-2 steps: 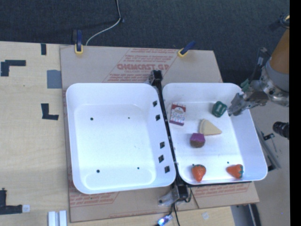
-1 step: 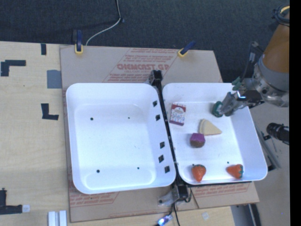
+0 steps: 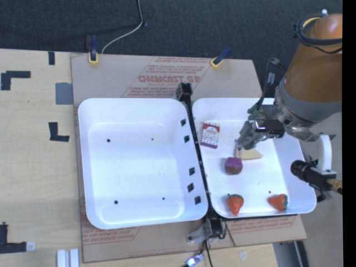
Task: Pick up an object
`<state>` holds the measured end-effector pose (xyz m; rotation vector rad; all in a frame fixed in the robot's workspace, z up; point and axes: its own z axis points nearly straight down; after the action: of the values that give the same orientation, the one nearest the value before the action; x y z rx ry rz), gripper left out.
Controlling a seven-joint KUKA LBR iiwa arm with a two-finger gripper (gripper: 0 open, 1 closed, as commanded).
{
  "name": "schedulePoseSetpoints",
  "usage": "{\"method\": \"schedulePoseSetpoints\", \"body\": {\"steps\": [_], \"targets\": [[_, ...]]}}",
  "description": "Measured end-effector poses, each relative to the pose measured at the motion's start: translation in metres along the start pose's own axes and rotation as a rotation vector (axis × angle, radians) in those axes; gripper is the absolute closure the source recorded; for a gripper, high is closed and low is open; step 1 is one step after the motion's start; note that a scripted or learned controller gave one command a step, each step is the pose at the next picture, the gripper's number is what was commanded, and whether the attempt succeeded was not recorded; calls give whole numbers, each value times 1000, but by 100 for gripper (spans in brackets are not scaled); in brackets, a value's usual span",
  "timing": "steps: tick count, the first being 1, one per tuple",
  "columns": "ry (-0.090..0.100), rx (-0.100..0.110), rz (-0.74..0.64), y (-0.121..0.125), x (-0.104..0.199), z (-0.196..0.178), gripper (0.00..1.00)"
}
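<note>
The right bin [image 3: 289, 166] holds a small red packet [image 3: 210, 134] near its left wall, a purple and brown piece [image 3: 233, 165] in the middle, a pale yellow wedge [image 3: 251, 154] just right of it, and two strawberries [image 3: 235, 203] [image 3: 278, 202] along the front edge. My gripper [image 3: 245, 143] hangs over the middle of this bin, directly above the pale wedge and just up and right of the purple piece. No object shows between the fingers.
The left bin [image 3: 92, 149] lies beside the right one, with a black divider strip [image 3: 192, 149] between them. Both rest on a cardboard sheet [image 3: 161, 77] held by clamps. A black bracket [image 3: 311, 174] sticks out at the right bin's right rim.
</note>
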<state>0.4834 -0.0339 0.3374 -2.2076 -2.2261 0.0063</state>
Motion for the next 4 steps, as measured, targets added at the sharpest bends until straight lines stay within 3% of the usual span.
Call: {"method": "schedulePoseSetpoints", "body": {"steps": [1,2,3,4], "targets": [[-2,-13,0,19,51,-99,100],[-7,3,6,19,48,-101,100],[-2,-5,1,1,107,-135,100],[-3,-8,6,2,100,-199,100]]}}
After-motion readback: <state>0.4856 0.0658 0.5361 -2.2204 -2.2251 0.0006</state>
